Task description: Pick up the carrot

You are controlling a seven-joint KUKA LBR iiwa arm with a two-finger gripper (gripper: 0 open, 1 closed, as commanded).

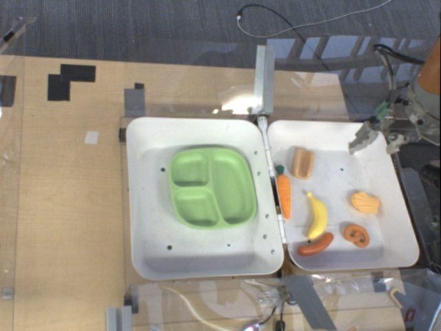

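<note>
Seen from above, two white bins sit side by side. Inside the right bin point(406, 247), the carrot point(283, 195) lies hard against the wall nearest the left bin, its long axis running along that wall, green top toward the far edge. A banana point(316, 216) lies just beside it. The gripper point(373, 137) hangs over the right bin's far right corner, well apart from the carrot, fingers spread open and empty. Judged from this, it must cross the whole bin leftward.
</note>
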